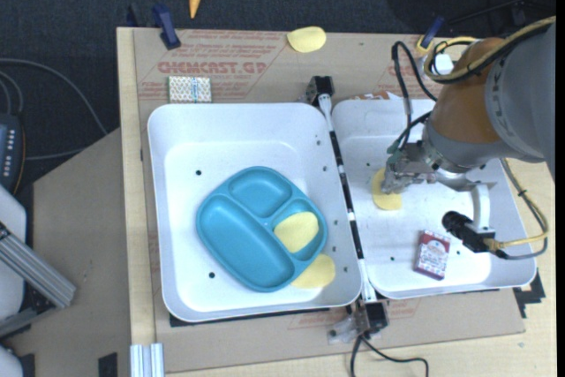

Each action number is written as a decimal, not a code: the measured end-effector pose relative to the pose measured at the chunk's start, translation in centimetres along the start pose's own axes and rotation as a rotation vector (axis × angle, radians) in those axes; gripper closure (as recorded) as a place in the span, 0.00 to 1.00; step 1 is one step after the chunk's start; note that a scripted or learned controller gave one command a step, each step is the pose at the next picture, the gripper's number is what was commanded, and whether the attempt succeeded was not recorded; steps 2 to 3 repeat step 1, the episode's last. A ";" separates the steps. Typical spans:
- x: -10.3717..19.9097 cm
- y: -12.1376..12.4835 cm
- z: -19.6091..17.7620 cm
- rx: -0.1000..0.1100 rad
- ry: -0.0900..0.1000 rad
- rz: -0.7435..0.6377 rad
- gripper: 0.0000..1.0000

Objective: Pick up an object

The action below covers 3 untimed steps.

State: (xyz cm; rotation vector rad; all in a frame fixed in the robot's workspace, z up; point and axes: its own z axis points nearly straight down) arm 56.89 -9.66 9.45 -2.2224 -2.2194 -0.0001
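Near left wall of right bin (494, 274), claw (391, 179) hung low over yellow piece (386, 198); finger state could not be told. Small patterned packet (433, 254) lay toward bin's near edge. Best approach: descend straight, centre on piece, close gently, lift slowly.

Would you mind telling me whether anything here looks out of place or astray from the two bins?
Yes. One yellow piece lies on the cardboard behind the bins, outside both. A small orange carrot-like item sits on the dark floor beyond the bench. Another yellow piece rests beside the blue divided plate, partly tucked under its edge, rather than in a compartment.
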 end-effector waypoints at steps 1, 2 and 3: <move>0.0 0.0 0.0 0.000 0.000 0.000 0.00; 0.0 0.0 0.0 0.000 0.000 0.000 0.00; 0.0 0.0 0.0 0.000 0.000 0.000 0.00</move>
